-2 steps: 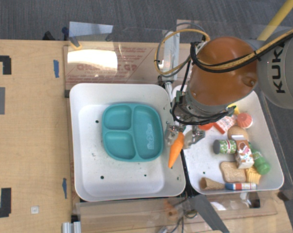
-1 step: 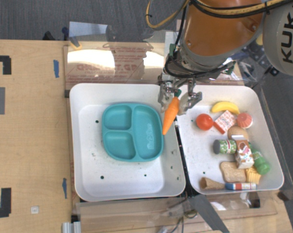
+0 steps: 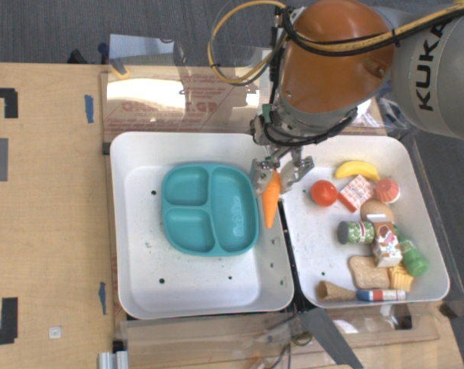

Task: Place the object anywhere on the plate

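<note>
Where the hand [image 3: 276, 172] grips — seemingly — carrot [image 3: 270, 198]: orange; tapered.

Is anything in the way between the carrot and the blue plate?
No, nothing visible is. The orange toy carrot hangs between the fingers of the metal two-finger gripper, right beside the right edge of the teal divided plastic plate, over the seam between the white bins.

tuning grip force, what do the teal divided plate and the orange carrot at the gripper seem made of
Teal divided plate: likely hard moulded plastic, smooth and slightly glossy, judging by its even colour, rounded ridges and soft sheen.
Orange toy carrot, between the fingers of the gripper: probably plastic too, with a uniform saturated colour and a smooth surface; rubber or foam cannot be ruled out.
</note>
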You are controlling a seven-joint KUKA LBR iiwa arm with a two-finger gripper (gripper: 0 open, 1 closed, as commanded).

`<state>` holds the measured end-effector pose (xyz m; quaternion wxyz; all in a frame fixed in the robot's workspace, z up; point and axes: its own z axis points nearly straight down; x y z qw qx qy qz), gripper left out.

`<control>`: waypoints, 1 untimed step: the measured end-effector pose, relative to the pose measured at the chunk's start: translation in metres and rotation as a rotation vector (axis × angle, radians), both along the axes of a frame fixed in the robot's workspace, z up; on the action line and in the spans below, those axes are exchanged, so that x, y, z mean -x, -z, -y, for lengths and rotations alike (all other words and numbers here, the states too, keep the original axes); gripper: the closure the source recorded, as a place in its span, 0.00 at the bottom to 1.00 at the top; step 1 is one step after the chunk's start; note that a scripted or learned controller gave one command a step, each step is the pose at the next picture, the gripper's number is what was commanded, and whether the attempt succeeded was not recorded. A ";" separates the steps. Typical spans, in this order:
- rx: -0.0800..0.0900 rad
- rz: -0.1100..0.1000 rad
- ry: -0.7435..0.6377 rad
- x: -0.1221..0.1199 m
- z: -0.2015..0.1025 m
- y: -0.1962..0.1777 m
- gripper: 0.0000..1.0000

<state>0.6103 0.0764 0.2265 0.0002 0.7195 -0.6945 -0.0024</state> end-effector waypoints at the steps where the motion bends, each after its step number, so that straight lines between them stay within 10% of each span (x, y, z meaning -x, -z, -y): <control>1: -0.006 0.003 -0.395 -0.043 -0.073 0.087 1.00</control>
